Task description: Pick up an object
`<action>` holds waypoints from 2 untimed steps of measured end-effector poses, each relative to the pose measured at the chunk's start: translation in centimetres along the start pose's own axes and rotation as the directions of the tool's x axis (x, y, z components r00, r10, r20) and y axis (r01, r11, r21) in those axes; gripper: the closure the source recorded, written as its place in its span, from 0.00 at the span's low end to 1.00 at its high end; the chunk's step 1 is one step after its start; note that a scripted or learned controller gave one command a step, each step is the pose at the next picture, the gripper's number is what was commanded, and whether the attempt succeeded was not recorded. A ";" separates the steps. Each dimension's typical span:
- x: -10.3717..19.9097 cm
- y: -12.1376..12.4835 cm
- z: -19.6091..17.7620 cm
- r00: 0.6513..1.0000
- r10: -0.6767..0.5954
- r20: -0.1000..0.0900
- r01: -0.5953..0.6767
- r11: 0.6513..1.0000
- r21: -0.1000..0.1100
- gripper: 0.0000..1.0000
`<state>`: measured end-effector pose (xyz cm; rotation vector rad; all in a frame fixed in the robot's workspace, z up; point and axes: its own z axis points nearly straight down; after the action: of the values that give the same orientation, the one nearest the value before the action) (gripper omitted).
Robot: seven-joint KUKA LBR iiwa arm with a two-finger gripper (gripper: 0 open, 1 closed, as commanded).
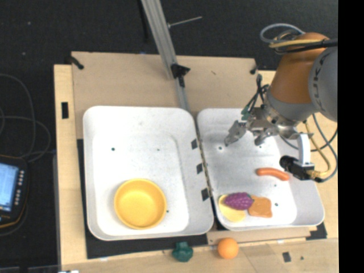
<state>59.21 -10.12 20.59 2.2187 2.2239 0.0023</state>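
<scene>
So, starting at the near edge of the worktop (pixel 114 73): an orange ball (pixel 227 248) sits just outside the bins, on the wood, and a little dark green thing (pixel 182 252) lies just to its left.

Next up, the left bin (pixel 142 129) has a yellow bowl (pixel 140 203) in its near part, sitting upright. The right bin (pixel 227 129) has a small cluster in its near corner: a purple bunch of grapes (pixel 238 200) lying on top of a pale yellow piece (pixel 228 211), and an orange-brown chunk (pixel 261 207) touching the grapes on the right side. A bit farther back and to the right there's an orange carrot-like stick (pixel 273 174) lying flat on the bin floor, apart from that cluster.

Farther still, the hand (pixel 248 133) hangs over the far half of the right bin, with its two fingers spread wide and nothing between them. It's well apart from the food cluster and not touching the carrot stick either. The grey arm with the orange band (pixel 296 78) comes in from the right behind it.

At the far side, a grey metal pole (pixel 162 33) runs at a slant down toward the gap between the two bins. A black handheld screen (pixel 10 189) sits off the worktop at the left.
</scene>
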 end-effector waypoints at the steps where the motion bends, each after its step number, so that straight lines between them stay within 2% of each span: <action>1: 0.0 0.0 0.0 1.000 0.001 0.000 -0.001 1.000 0.000 0.00; 2: -0.3 0.8 5.8 1.000 0.004 0.003 -0.004 1.000 0.005 0.00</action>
<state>60.02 -10.39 14.77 2.2241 2.2203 -0.0061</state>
